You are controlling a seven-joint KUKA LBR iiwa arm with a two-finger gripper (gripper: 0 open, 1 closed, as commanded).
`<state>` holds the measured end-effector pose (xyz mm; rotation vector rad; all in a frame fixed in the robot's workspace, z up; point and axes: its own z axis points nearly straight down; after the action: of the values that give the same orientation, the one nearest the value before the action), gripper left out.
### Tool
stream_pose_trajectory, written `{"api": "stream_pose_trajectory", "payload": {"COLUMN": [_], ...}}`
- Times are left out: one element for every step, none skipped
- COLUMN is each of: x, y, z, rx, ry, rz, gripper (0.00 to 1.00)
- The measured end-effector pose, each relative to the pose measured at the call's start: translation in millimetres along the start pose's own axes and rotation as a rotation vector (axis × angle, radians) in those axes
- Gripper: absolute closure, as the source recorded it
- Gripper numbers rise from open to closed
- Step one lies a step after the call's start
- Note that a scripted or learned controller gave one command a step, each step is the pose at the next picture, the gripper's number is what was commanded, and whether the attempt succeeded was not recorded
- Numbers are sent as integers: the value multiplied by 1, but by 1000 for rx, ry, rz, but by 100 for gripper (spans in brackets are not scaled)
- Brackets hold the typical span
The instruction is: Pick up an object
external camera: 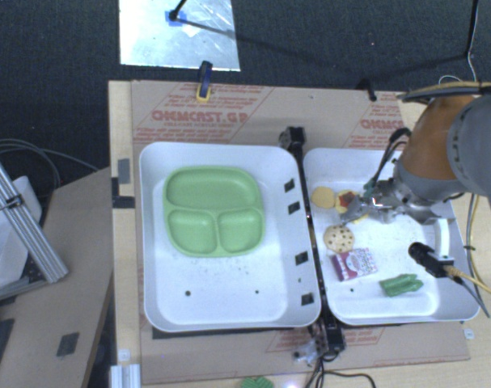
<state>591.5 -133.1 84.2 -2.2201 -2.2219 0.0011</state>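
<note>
My gripper (358, 206) hangs low over the upper middle of the right bin (439, 305), with the grey arm and its orange band reaching in from the right. Just left of the gripper lies a round yellow piece (323, 197), and a small red thing (347, 196) sits between them, partly hidden by the gripper. A speckled cookie (338, 237) lies just below and left of the gripper. Further toward the front are a pink packet (354, 263) and a green toy vegetable (400, 284).
The left bin (160, 297) holds a green three-compartment plate (213, 211). A black divider with clips (303, 217) runs between the bins. A black part of the arm's cabling (429, 259) juts over the right bin's right side.
</note>
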Motion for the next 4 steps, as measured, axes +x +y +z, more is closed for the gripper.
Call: {"api": "stream_pose_trajectory", "payload": {"x": [0,0,0,-2], "y": [1,1,1,38], "z": [0,0,0,-1], "rx": [-2,-2,-2,-7], "ry": [0,0,0,-1], "rz": [0,0,0,-5], "gripper": [0,0,0,0]}}
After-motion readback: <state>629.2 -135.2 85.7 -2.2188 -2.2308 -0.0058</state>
